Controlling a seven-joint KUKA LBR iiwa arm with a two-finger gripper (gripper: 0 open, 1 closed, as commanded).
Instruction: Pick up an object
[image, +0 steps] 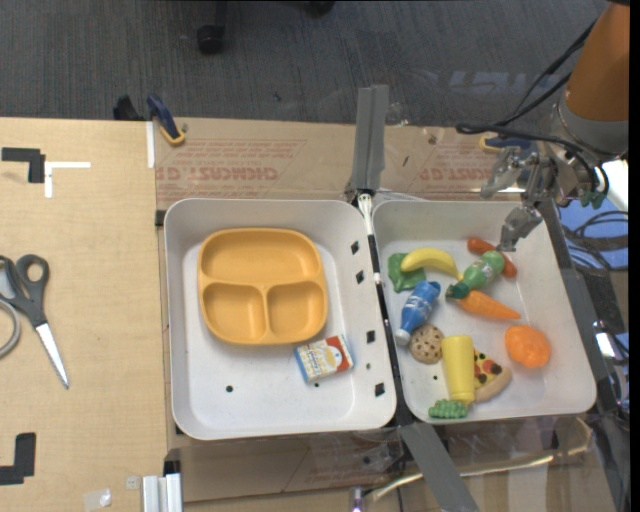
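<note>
a: where is the tool (515, 232)?

b: at about two o'clock in the view, over the far rim of the right shallow white plastic bin (560, 398). one grey finger (519, 226) points down towards the small red-orange piece (488, 249) lying by that rim. the other finger is lost in cables and metal, so i cannot tell whether the tool is apart or together. nothing shows between the fingers.

a: and the things to pick?

b: all in the right bin. a yellow plastic banana (430, 261) at eleven o'clock of the bin's middle, on a green leaf-like piece (400, 271) that it partly covers. a green bottle-shaped toy (480, 274) touches an orange plastic carrot (487, 305). a blue and white small bottle (417, 309) lies at nine o'clock, a chocolate-chip cookie (427, 345) just beside it. a round orange fruit (527, 347) sits at four o'clock.

a: the near side?

b: a yellow cylinder (458, 366) overlaps a pizza-slice toy (490, 374), hiding part of it. the green bit (448, 408) at its end is hard to make out.

a: the left white bin (190, 400)?

b: a yellow-orange three-part plastic plate (263, 284), with a small printed carton (323, 359) at its five o'clock.
</note>
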